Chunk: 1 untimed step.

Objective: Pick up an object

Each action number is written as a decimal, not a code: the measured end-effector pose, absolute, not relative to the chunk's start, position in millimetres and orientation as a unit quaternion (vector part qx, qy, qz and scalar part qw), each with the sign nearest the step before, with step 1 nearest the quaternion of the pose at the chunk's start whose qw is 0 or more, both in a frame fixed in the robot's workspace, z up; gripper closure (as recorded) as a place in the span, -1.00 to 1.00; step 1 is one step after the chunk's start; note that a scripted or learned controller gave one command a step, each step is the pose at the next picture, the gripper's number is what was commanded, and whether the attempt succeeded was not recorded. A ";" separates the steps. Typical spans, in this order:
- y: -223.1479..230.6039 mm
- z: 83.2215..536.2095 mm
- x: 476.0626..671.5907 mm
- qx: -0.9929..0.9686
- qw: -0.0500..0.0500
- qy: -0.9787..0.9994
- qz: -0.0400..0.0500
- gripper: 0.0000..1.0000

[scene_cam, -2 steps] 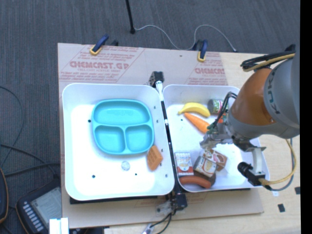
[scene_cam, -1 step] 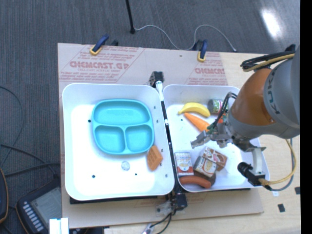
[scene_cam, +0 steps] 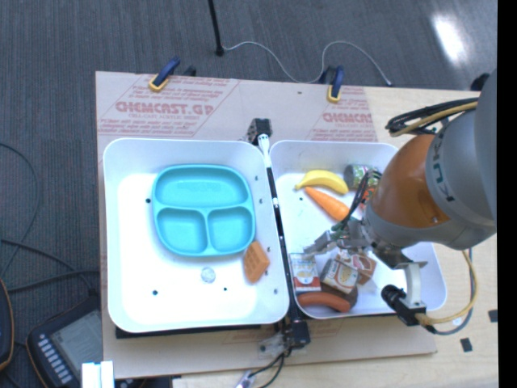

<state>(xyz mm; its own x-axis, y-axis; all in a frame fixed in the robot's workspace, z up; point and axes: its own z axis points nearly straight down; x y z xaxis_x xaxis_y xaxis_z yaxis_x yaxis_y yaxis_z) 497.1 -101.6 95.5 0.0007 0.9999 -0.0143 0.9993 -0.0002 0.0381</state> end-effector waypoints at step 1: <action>-104.4 105.1 497.6 0.708 0.022 0.705 0.007 1.00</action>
